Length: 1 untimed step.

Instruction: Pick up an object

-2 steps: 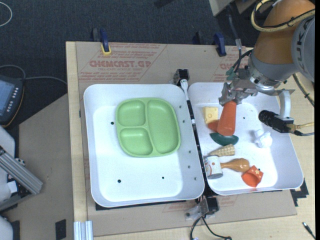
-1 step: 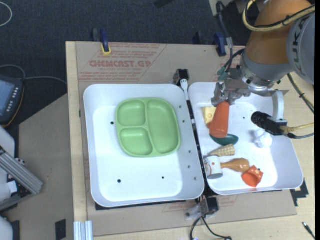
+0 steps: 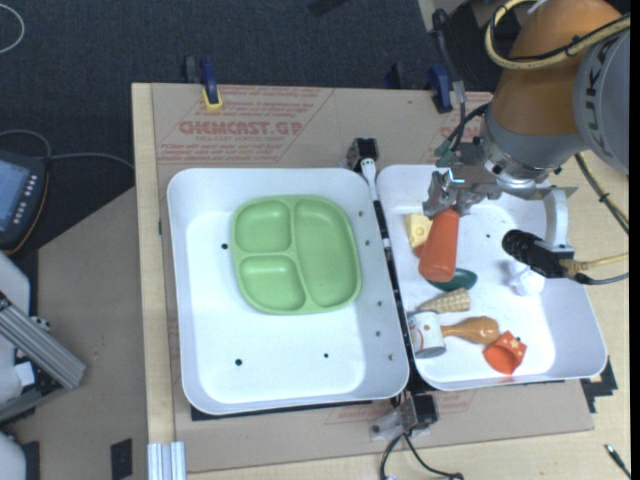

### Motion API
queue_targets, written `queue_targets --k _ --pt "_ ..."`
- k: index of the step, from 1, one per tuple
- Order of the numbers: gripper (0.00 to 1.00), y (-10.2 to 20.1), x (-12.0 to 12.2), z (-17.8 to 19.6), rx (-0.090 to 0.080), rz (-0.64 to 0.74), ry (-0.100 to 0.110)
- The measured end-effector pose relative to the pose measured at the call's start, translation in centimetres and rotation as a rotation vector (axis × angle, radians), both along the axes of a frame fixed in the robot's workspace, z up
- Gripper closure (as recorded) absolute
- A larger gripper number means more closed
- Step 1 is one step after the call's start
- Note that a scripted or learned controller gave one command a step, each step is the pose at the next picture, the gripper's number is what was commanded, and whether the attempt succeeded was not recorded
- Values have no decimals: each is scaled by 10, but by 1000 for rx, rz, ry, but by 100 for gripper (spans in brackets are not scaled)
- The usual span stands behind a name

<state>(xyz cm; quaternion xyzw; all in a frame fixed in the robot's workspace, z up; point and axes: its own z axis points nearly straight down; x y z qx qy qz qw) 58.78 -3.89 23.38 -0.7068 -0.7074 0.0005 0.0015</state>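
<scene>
My gripper [image 3: 447, 202] hangs over the back left of the right bin [image 3: 580, 318]. An orange-red carrot-shaped toy [image 3: 439, 248] stands nearly upright, and its top sits between my fingers, which are shut on it. Its lower end reaches down to a green piece [image 3: 464, 279] on the bin floor. A yellow cheese wedge [image 3: 419, 230] lies just left of the carrot. Whether the carrot is off the floor, I cannot tell.
The right bin also holds a ridged yellow cone [image 3: 446, 303], a small can [image 3: 426, 334], a brown drumstick [image 3: 470, 328], a red pepper [image 3: 505, 353] and a white piece [image 3: 522, 281]. A green divided plate [image 3: 297, 253] lies in the left bin [image 3: 200, 298].
</scene>
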Motion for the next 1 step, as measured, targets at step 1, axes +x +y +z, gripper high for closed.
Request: queue_targets --k 1 --pt "100 2 1 -19 -1 -2 2"
